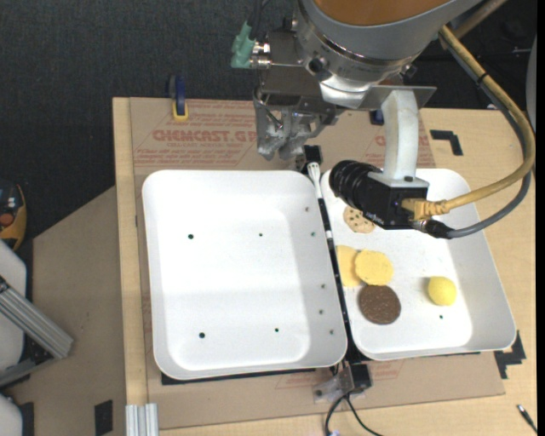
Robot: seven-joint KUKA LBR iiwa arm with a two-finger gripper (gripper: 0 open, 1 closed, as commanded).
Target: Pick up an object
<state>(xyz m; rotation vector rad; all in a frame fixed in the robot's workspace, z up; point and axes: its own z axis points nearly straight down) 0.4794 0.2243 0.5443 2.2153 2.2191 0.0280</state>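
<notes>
Objects for picking, five in count, all in right bin, right half of frame. Speckled cookie: upper left of that bin, near the seam between bins, upper edge partly hidden. Yellow disc: just below the cookie, apart from it, lying flat, overlapping a yellow slab to its left. Slab flat, close against the bin's left wall. Brown disc: directly below yellow disc, touching or nearly so; cannot tell which. Yellow ball: lower right of bin floor, well apart from the rest.

Left bin: centre-left of frame, white floor marked with four small dark dots.

Gripper: upper centre of frame, beyond the top rim of left bin near its upper right corner, over the cardboard sheet. Well apart from all five objects. Claw state: cannot tell, open or closed not readable from this angle. Arm grey, at top centre, orange band at the very top edge.

Small black piece at top end of the seam, just right of and below gripper. Cardboard with red print, under both bins. Blue and yellow clamp on its upper left edge.
</notes>
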